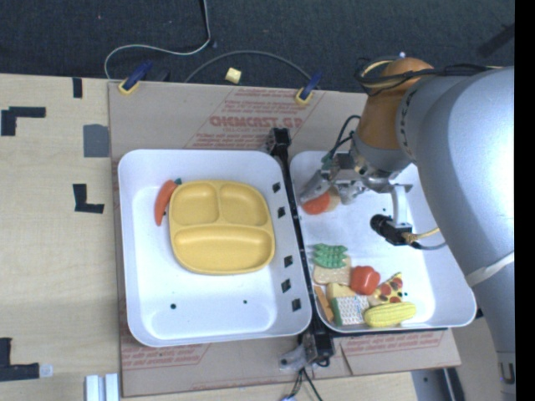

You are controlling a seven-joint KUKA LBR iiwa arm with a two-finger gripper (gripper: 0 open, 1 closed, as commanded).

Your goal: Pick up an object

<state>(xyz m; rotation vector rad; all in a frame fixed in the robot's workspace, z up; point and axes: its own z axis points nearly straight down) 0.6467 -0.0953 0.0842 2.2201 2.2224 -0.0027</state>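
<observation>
My gripper (333, 187) hangs low over the upper left corner of the right bin (451, 295). An orange-red toy food piece (315, 204) lies right at its lower left tip, touching or nearly touching it; whether it is gripped I cannot tell. Lower in the same bin sits a cluster of toy foods: a green leafy piece (328, 255), a red pepper (364, 279), a pizza slice (391, 289), a yellow corn cob (389, 314) and a pale cracker (346, 308).
The left bin (146, 307) holds a yellow divided plate (221, 226) and an orange carrot (163, 200) by its left wall. A black divider (288, 224) runs between the bins. My grey arm (468, 165) covers the right bin's upper right part.
</observation>
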